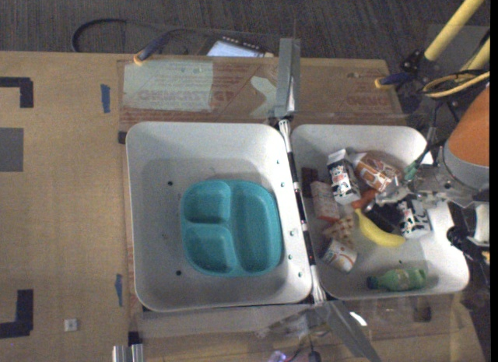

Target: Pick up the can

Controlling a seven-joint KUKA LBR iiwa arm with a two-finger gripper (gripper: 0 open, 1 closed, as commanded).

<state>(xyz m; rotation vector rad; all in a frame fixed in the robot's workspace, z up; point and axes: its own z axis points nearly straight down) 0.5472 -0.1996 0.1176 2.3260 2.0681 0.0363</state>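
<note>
- We take the banana (380, 230) in the right bin (451, 263) as our landmark.
- The can (378, 172) appears to us to be the orange-and-white cylinder lying on its side above the banana, just beside a cow-print carton (341, 177).
- The gripper (416, 191) sits to the upper right of the banana, close to the can's right end; we cannot tell how it is set.
- A second cow-print carton (412, 220) lies just right of the banana, a green bottle (398, 279) below it.
- We judge this the approach step, nothing lifted yet.
- Next, we'd centre over the can, clear of the cartons, then descend and close.
- The teal tray (230, 226) rests far left, in the other bin.
</note>
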